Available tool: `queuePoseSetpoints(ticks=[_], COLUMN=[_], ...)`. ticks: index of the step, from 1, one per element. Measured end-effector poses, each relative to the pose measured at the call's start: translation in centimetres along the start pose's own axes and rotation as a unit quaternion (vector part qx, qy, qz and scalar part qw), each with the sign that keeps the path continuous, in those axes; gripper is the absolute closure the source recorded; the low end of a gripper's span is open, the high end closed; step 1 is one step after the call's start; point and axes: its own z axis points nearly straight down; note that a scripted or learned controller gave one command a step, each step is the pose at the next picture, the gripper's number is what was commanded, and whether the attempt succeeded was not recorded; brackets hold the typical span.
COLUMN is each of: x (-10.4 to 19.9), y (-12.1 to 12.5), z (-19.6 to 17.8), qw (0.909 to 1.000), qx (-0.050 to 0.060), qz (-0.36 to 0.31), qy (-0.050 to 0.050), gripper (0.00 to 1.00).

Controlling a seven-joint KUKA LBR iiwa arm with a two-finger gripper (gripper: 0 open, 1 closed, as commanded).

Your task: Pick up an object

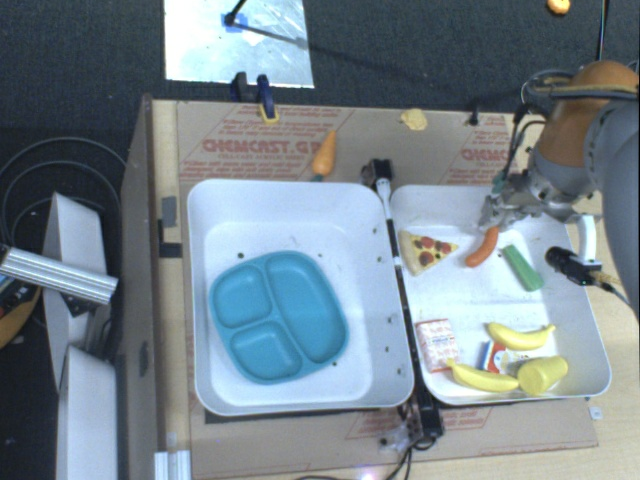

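Grey arm [610, 138], orange band [600, 76], black cables.

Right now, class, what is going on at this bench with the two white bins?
A grey robot arm with an orange band reaches into the right white bin, its end effector low over an orange-red toy sausage. Nothing is lifted yet. Toy bananas, a pizza slice and a green block lie nearby; the left white bin holds a blue divided plate.
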Motion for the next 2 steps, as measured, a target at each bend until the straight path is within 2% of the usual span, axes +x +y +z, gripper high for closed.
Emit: queuePoseSetpoints(ticks=[1, 2], x=[5.7, 12.9], y=[-3.7, -6.2], z=[-8.0, -9.6], qw=[1.0000, 1.0000], qx=[0.000, 0.003], qz=[0.000, -0.001], qy=[0.002, 0.003], gripper=[1.00, 1.00])
